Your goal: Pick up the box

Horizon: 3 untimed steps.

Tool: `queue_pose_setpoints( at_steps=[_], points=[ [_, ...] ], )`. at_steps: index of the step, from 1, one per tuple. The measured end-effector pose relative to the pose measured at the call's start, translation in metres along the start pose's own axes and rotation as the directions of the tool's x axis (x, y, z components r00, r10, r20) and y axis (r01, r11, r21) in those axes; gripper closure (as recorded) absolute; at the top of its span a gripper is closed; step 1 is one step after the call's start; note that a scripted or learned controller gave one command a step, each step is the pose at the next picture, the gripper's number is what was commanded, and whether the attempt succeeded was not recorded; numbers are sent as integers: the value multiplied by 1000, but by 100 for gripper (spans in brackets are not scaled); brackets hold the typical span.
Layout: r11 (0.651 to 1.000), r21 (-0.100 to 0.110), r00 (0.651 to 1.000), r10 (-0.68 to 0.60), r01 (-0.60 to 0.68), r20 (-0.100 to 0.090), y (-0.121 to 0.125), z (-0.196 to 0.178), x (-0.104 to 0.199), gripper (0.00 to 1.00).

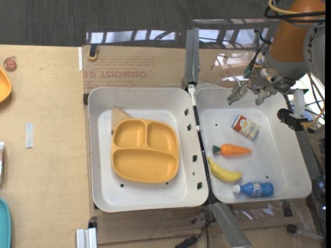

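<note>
End effector (pixel 249 93), fingers spread and empty, hovers over the far rim of the right bin (pixel 289 190) while the box (pixel 244 126) lies tilted just beyond it, above the carrot (pixel 232 150), so a skewed descent risks nudging it aside.

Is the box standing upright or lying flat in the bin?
Lying flat. The box shows its broad printed face to the camera and rests on the floor of the right bin, above the carrot.
</note>
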<state>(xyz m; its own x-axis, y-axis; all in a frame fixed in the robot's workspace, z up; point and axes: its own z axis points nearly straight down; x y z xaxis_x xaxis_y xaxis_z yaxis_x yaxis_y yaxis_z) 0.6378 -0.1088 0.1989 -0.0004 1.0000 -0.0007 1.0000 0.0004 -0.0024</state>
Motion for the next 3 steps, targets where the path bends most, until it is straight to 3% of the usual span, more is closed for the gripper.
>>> queue_pose_setpoints(
  at_steps=[1,2,3],
  points=[
    [999,-7,999,-44,44,2,-18,98,-74,0],
    [998,-15,998,-64,65,4,-37,100,-51,0],
    [998,-19,998,-61,61,3,-36,89,-52,100]
  ],
)
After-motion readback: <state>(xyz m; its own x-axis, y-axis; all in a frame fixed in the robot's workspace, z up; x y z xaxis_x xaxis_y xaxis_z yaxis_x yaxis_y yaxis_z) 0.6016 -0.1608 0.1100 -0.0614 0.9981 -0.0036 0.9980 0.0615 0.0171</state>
